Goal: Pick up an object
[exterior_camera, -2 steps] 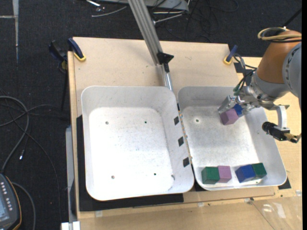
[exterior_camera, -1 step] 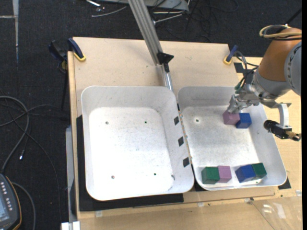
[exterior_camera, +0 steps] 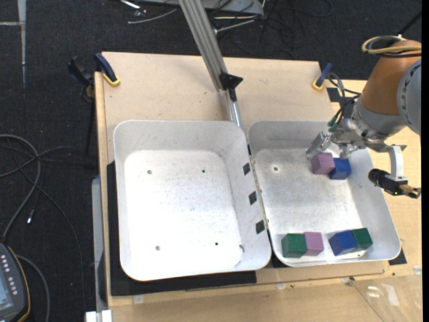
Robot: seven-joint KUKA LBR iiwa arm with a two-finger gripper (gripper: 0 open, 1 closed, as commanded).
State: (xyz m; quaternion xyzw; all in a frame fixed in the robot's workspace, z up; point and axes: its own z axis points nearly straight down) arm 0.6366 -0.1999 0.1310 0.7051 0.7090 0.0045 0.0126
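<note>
The hand (exterior_camera: 330, 147) is lowered over a purple block (exterior_camera: 323, 163) and blue block (exterior_camera: 340, 170) just beneath it, its grip cannot be told, and lifting is judged undone.

You have two white bins on the tabletop (exterior_camera: 167, 86): the left bin (exterior_camera: 134, 139) and the right bin (exterior_camera: 288, 136). Count six blocks, all in the right bin. Two are purple: one up by the arm (exterior_camera: 323, 163) and one in the near row (exterior_camera: 314, 243). Two are blue: one touching the upper purple block (exterior_camera: 340, 170), one in the near row (exterior_camera: 343, 242). Two are green, both in the near row: one at its left end (exterior_camera: 293, 245), one at its right end (exterior_camera: 362, 237). You also have two yellow-tipped clamps at the tabletop's far corners, left (exterior_camera: 107, 72) and right (exterior_camera: 322, 78).
</note>
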